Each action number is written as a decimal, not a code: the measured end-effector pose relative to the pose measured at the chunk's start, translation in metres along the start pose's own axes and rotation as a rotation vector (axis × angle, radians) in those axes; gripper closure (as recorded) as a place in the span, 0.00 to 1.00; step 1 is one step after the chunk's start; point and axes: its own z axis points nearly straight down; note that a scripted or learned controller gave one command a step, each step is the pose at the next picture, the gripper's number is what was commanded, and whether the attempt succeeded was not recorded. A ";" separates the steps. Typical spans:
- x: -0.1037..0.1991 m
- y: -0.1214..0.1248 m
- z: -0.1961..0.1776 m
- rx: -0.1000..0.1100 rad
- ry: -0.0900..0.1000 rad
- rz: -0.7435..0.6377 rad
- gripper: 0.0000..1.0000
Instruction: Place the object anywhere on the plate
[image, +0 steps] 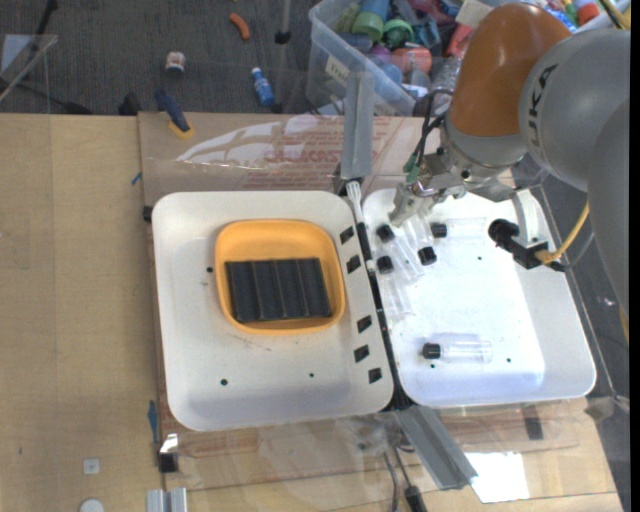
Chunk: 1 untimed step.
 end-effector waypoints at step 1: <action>0.017 0.004 0.015 0.005 0.003 -0.067 1.00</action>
